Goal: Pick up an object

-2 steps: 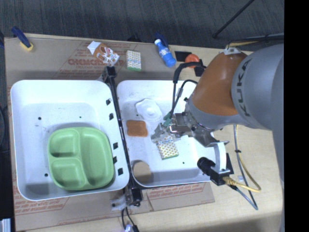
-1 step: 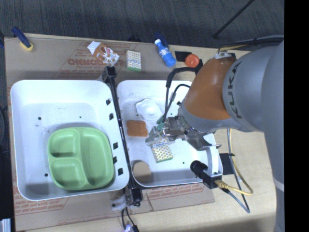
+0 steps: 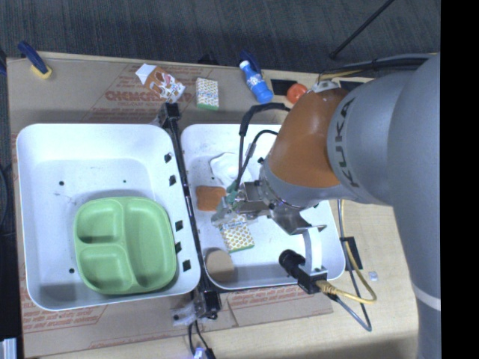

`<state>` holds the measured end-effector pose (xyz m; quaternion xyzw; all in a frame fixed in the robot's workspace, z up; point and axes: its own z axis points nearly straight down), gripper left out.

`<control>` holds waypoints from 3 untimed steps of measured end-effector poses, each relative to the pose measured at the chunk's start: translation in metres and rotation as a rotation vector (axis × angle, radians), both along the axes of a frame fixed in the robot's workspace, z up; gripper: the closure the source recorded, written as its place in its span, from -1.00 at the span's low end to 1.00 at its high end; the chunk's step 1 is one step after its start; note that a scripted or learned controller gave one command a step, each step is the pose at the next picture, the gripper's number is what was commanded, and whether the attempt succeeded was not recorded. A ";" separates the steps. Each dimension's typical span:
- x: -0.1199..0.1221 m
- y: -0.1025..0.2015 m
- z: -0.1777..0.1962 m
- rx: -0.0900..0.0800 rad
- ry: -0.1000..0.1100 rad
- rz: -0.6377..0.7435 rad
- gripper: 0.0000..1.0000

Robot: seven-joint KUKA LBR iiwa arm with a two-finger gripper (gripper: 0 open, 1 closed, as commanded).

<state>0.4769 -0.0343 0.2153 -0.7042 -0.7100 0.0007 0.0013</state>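
My gripper hangs low over the middle of the right bin, under the orange wrist band. Just below it lies a patterned yellow-green packet, close to or touching the fingertips. A brown block sits just left of the gripper. A white crumpled item lies behind it, and a tan round object rests near the bin's front edge. Nothing is visibly lifted.
The left bin holds a green divided plate. Behind the bins lie a snack packet, a small green-patterned box, a blue bottle and an orange ball. The arm covers the right bin's right half.
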 end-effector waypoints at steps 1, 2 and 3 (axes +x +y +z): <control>-0.001 -0.050 -0.024 -0.001 0.001 -0.002 1.00; 0.000 -0.050 -0.014 0.000 0.001 0.003 1.00; 0.000 -0.033 -0.001 0.000 -0.003 -0.002 1.00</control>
